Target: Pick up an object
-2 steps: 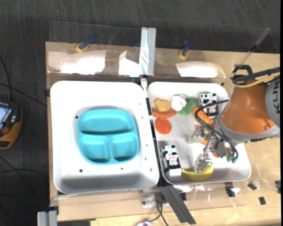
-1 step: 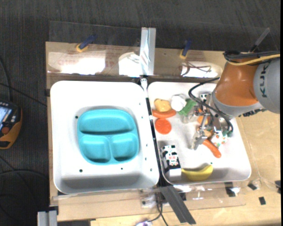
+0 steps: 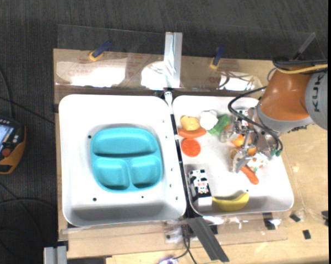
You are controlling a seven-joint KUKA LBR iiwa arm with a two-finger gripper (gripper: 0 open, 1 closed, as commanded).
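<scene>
Nearest the camera, at the front edge of the right bin (image 3: 281, 199), a yellow banana (image 3: 231, 201) lies along the wall. Just to its left a small black-and-white cow-patterned box (image 3: 199, 186) stands near the divider between the two bins. The left bin (image 3: 71, 202) carries a turquoise sectioned tray (image 3: 125, 158), with one long compartment at the back and two smaller ones toward the front.

Farther in, on the right bin's floor, an orange carrot-shaped piece (image 3: 251, 174) lies tilted just below the claw (image 3: 243, 154), next to a small white item with coloured marks (image 3: 259, 161). A flat red-orange disc (image 3: 190, 147) sits close to the divider, and behind it rests a yellow and orange rounded piece (image 3: 190, 124). A white round object (image 3: 209, 118) and a green piece (image 3: 222, 126) lie just beside each other toward the back of the bin.

The claw hangs low over the cluster in the right half of that bin, cables looping around it. A small orange thing (image 3: 239, 141) shows close against its metal parts, but clutter and blur make it hard to say whether the claw grips it, so I cannot tell if the claw is spread or closed. Above it the arm's orange band (image 3: 286, 95) rises at the right. At the back of the table (image 3: 311, 164), crumpled clear plastic sheet (image 3: 154, 73) is held by blue and yellow clips (image 3: 101, 50).
</scene>
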